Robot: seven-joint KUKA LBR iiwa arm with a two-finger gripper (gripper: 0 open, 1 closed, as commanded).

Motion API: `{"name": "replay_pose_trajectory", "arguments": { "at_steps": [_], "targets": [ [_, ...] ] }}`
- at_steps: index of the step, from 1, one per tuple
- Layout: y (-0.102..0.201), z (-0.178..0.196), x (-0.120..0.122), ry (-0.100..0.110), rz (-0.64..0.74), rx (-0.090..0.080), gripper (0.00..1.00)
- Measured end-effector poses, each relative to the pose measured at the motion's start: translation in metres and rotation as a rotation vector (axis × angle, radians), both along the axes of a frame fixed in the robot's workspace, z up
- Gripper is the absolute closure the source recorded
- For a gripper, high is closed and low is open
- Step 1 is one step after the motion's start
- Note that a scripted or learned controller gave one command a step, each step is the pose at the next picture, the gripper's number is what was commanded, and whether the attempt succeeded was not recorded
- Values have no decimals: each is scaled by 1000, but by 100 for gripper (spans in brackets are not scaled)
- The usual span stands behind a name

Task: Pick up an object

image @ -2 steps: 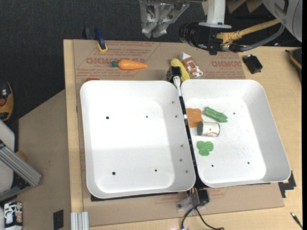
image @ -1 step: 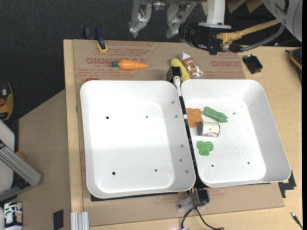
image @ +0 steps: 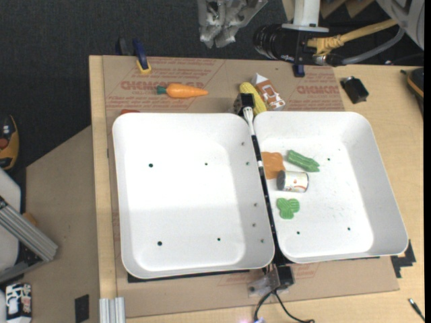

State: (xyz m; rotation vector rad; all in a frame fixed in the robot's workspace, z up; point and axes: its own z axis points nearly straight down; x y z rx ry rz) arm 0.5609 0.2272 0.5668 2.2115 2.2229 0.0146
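Bench surface carries 2 shallow white bins side by side on a cardboard sheet [image: 222, 79].
Right bin [image: 377, 180] holds 4 objects near its left wall: orange block [image: 272, 163], green pod [image: 302, 159], white can [image: 295, 181], green leaf piece [image: 289, 208]. Left bin [image: 135, 180] adjoins it. Carrot [image: 183, 91] lies behind on the cardboard. Gripper [image: 219, 33] hangs beyond the bins, holding nothing; jaw opening cannot be determined.

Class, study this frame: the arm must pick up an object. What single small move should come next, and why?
Probably bring the gripper forward and right, to above the right bin. It hangs beyond the bench's far edge, away from both bins, while the pickable pieces, an orange block, a green pod, a small can and a green leaf piece, cluster there.
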Motion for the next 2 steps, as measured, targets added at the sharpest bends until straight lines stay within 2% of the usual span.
{"name": "replay_pose_trajectory", "arguments": {
  "at_steps": [1,2],
  "targets": [
    [0,0,0,1,0,0,0],
    [1,10,0,-3,1,1,100]
  ]
}}
